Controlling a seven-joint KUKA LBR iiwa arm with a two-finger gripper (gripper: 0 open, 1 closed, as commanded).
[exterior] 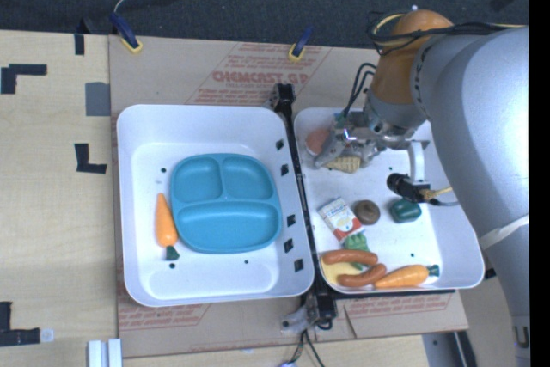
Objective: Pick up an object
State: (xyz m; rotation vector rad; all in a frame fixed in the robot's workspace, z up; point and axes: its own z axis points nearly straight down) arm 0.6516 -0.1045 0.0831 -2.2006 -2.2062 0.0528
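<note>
Over the right bin's [455,266] far corner, the gripper [344,149] hangs low above a pale corn cob [348,162] and a pinkish piece [318,139]. Whether its fingers are open, I cannot tell. Centre on one item before closing.

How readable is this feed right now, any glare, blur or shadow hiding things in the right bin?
Camera view: lighting is even, with soft shadows along the left bin's inner walls; the right bin's white floor is bright but not blown out; the arm, close to the lens, looks large and soft; small items near the gripper are too blurred to identify; the blue tray and carrot read clearly.
</note>
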